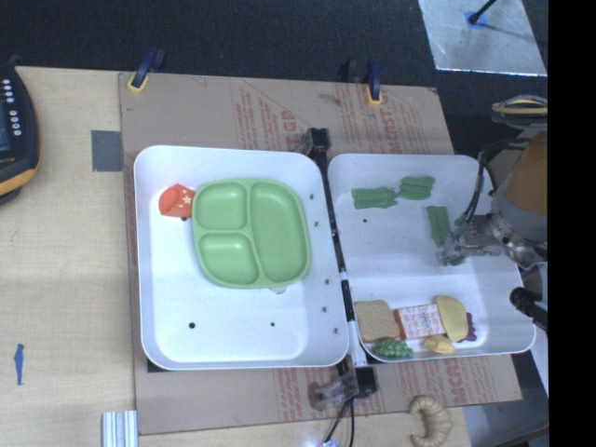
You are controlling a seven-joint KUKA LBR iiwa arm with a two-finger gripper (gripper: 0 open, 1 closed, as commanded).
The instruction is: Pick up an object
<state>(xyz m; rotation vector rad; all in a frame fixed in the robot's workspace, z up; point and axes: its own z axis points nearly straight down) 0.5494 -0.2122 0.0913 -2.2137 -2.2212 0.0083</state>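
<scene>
Cardboard sheet [279, 110], brown and clamped at its far edge, covered the pale wood bench [56, 277] under two shallow white bins. Left bin [158, 333] held a light green three-compartment plastic tray [251, 231], with a small red toy [175, 201] touching the tray's left rim. Right bin [391, 240] held three green flat pieces [391, 194] near its far side and a row of toy food [419, 324] along its near wall. Gripper [456, 250] sat low over the right bin's right part, just beside one green piece; jaw state could not be told.
</scene>
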